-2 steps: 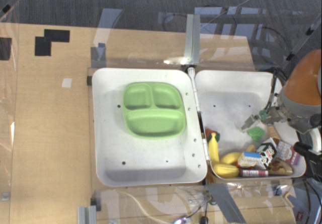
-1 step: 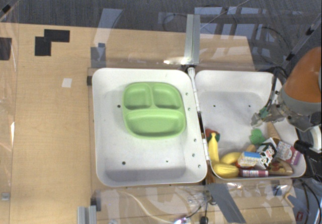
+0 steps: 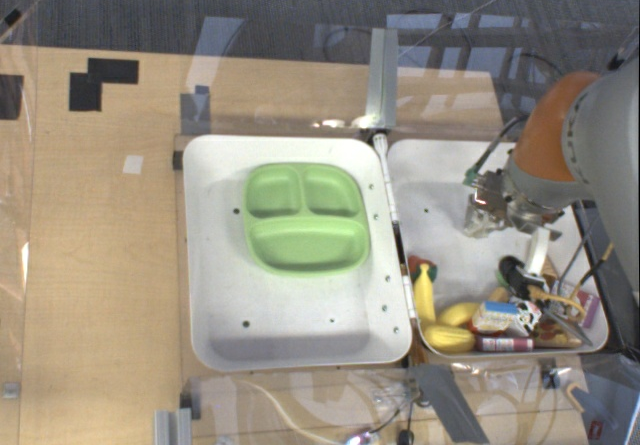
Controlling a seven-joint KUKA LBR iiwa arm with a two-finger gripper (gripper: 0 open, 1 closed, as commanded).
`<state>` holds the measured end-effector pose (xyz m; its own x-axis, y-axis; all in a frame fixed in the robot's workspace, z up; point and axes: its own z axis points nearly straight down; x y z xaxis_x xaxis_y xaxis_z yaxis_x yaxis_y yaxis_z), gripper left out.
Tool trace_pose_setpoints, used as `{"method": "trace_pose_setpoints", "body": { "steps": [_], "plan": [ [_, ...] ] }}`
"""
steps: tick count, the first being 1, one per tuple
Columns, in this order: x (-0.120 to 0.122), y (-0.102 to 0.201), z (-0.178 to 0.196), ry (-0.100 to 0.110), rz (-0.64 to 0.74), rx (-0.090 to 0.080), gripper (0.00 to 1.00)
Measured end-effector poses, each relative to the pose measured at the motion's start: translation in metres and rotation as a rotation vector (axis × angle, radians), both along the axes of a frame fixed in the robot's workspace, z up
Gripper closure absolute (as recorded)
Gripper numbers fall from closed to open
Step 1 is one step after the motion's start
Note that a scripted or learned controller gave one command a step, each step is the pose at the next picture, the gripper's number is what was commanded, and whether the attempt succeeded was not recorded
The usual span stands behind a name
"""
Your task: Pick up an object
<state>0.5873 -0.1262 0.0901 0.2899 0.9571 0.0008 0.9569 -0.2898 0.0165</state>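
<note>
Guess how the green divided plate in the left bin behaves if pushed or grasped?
The green divided plate looks like moulded plastic, so probably stiff and light. It lies flat and low in the left bin, so a push would likely slide it, not tip it. Its smooth, glossy rim may slip in a pinch.

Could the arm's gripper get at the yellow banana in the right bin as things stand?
Probably yes: the banana lies uncovered by the bin's left wall, and the gripper hangs over bare floor nearby.
</note>
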Motion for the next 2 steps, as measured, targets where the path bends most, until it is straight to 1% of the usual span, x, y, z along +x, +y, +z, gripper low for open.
{"method": "trace_pose_setpoints", "body": {
  "steps": [1, 2],
  "plan": [
    [-0.0393, 0.0399, 0.0280, 0.017, 0.328, 0.002, 1.00],
    [-0.0394, 0.0397, 0.0280, 0.017, 0.327, 0.002, 0.00]
  ]
}}
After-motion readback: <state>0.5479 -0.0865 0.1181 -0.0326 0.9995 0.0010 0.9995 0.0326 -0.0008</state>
